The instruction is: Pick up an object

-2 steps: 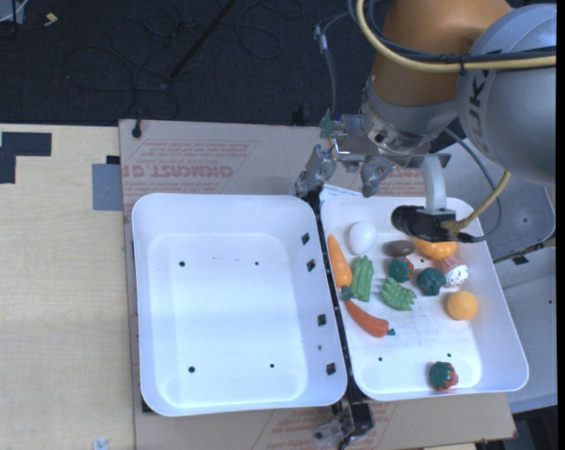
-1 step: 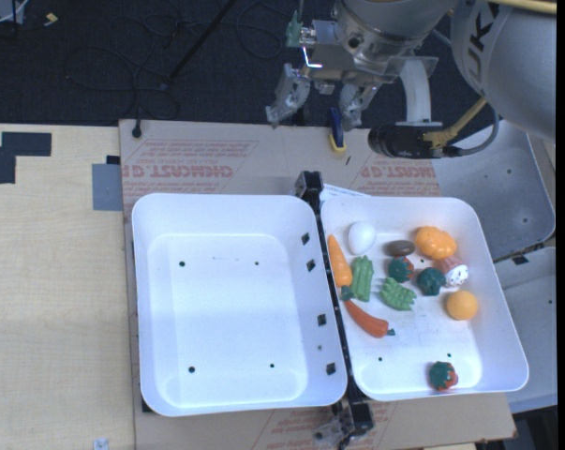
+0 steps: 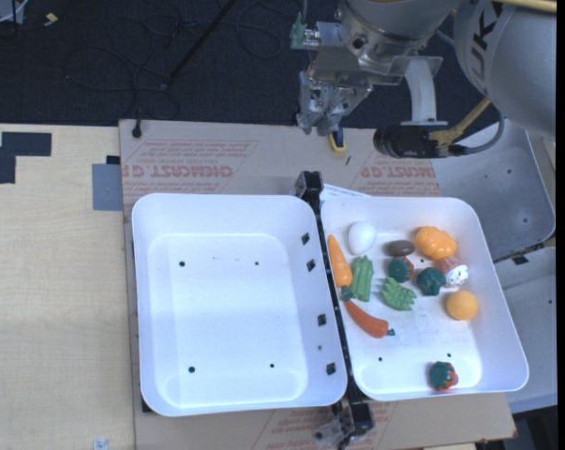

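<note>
Hanging above the bench beyond the bins' far edge, the gripper (image 3: 321, 120) holds nothing I can see, though whether its jaws are open I cannot tell. Every candidate lies in the right bin (image 3: 502, 345): carrot (image 3: 339, 262), egg (image 3: 361, 237), chilli (image 3: 366, 320), orange (image 3: 461, 305). Crowding near the bin's middle could spoil a grasp by nudging neighbours; the left bin (image 3: 151, 345) offers nothing.

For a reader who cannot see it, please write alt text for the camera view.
The gripper hangs above the bench beyond two white bins, nothing visible between its fingers. The right bin holds small toy foods, including a carrot and an egg.
</note>
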Motion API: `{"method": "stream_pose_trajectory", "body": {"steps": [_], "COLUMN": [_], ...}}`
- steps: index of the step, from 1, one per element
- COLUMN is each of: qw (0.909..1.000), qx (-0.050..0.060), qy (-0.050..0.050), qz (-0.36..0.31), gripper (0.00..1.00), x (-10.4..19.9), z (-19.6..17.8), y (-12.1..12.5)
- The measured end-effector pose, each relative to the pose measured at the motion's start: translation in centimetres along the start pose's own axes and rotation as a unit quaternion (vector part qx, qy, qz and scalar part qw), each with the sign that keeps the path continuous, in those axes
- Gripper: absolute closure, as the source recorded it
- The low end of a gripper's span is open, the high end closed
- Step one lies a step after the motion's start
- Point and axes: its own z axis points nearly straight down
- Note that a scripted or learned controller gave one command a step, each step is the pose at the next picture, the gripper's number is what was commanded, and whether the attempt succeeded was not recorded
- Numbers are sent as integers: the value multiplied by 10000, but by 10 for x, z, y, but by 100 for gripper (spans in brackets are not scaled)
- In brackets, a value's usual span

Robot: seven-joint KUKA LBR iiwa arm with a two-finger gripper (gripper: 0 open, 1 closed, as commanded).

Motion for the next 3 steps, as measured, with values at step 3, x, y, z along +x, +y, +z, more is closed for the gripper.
{"method": "stream_pose_trajectory", "body": {"steps": [3], "qw": [10000], "qx": [-6], "qy": [4], "qz": [62], "gripper": [100], "x": [-56], "z": [-86], "y": [-2]}}
